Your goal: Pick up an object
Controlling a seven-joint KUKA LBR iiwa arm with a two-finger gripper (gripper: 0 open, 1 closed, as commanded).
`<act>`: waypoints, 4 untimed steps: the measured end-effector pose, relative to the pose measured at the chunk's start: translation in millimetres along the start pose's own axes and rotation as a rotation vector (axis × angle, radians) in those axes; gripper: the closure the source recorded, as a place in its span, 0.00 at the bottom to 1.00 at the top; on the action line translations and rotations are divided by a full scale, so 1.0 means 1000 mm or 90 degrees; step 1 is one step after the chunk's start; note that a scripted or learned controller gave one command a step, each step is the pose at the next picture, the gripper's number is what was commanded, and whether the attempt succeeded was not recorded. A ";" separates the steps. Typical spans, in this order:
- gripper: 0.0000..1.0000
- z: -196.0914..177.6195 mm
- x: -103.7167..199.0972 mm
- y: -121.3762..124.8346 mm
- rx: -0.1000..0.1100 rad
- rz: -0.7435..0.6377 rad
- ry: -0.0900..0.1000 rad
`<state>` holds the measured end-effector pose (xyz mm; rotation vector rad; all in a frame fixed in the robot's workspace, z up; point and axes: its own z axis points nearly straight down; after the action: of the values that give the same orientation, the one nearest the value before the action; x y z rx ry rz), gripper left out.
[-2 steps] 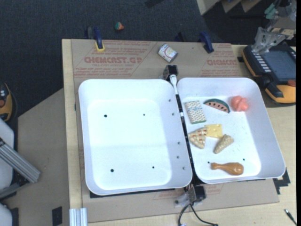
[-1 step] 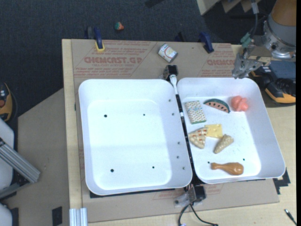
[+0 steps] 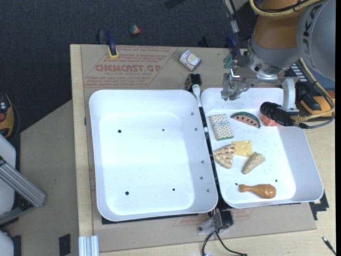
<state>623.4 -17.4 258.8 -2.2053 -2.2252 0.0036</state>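
My gripper (image 3: 231,92) hangs over the far left corner of the right bin (image 3: 303,164), with nothing visible between its fingers. Below it in that bin lie a speckled green block (image 3: 220,126) and a watermelon slice (image 3: 245,119). Further forward sit a yellow cheese wedge (image 3: 243,148), a waffle-patterned piece (image 3: 224,156), a tan cone-shaped piece (image 3: 253,162) and a brown drumstick (image 3: 259,190). A pink item (image 3: 268,122) peeks out at the bin's right side, mostly hidden behind the robot's black part.
The left bin (image 3: 106,159) lies beside the right one, their rims touching. A small white box (image 3: 189,60) rests on the cardboard behind the bins. Blue clamps (image 3: 109,41) hold the board's far edge. A small coloured object (image 3: 135,30) lies on the dark floor.
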 end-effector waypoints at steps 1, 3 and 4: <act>1.00 -0.123 0.080 0.045 -0.017 0.000 -0.002; 1.00 -0.110 0.075 -0.008 -0.009 0.010 -0.004; 1.00 -0.019 0.144 -0.050 0.002 0.002 -0.003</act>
<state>571.8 125.6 279.1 -2.2092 -2.2222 0.0115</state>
